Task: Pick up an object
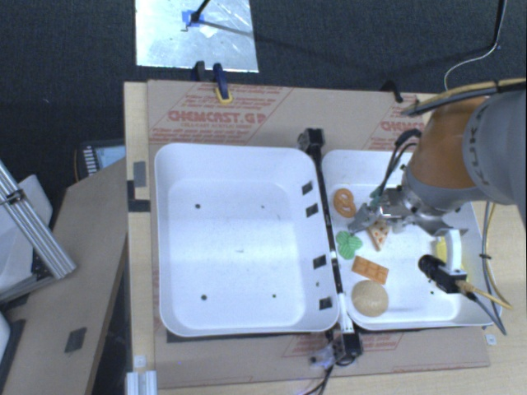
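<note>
My gripper (pixel 368 217) hangs low over the left half of the right bin (pixel 412 309), with the grey arm and its orange band reaching in from the right. Directly below its tip lies an orange cheese-like wedge (pixel 380 237), touching it or nearly so. A brown pretzel (pixel 343 201) lies up and to the left of the gripper. A green leafy piece (pixel 349 243) rests by the bin's left wall. Toward the front lie an orange cracker (pixel 370 267) and a tan round ball (pixel 370 298).
The left bin (pixel 173 220) sits beside the right one, parted from it by a black clipped divider (pixel 326 229). Both bins rest on a cardboard sheet (pixel 247 109) on the bench. A shiny metal plate (pixel 196 23) lies beyond the bench.
</note>
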You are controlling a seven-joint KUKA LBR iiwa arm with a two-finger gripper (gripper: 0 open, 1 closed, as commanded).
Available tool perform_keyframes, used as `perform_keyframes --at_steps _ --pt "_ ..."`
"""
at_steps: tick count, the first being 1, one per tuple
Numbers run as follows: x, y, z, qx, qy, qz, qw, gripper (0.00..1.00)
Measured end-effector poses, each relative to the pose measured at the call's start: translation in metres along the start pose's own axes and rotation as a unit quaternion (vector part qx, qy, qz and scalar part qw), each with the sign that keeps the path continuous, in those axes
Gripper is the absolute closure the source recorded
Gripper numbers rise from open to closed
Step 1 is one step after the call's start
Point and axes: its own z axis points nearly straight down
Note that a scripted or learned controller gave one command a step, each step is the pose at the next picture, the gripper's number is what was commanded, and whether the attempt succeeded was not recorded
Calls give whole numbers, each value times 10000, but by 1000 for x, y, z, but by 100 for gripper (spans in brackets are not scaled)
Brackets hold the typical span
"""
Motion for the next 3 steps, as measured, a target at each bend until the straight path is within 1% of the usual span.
perform_keyframes --at_steps 1,2,3 --pt "-2 3 -14 -44 -14 3 10000 100" --pt "84 -23 -117 -79 7 -53 10000 100" --pt "124 -10 -225 -103 1 -39 9999 100"
